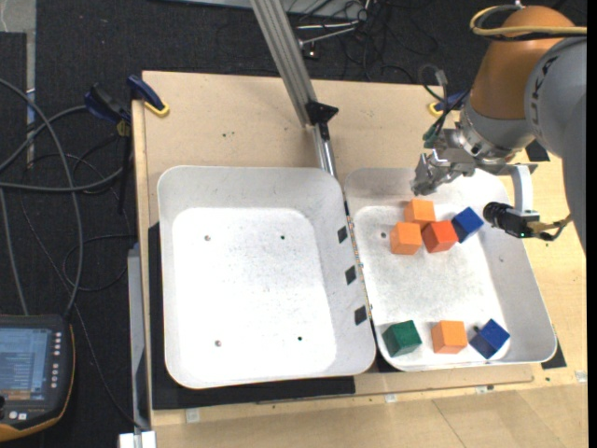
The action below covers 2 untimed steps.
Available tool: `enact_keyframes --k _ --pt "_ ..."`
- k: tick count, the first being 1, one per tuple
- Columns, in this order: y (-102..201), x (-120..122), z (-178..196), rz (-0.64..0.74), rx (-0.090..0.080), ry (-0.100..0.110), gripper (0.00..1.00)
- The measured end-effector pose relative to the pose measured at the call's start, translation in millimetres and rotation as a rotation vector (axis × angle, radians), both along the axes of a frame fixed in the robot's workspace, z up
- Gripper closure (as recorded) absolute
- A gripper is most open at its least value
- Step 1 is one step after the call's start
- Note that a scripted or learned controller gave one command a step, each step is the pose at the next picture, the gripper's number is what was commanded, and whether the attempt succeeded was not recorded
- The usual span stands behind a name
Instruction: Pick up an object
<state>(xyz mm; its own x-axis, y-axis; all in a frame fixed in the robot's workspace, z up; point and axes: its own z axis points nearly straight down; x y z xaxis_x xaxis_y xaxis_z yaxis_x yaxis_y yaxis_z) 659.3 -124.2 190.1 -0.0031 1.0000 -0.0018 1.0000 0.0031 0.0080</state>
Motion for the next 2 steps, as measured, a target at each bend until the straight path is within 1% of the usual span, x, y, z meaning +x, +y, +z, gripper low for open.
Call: enact_keyframes --k 1,2 --pt "0 1 19 -0.001 0.001 0.003 1.00" --pt "47 3 28 0.004 0.003 0.005 1.00"
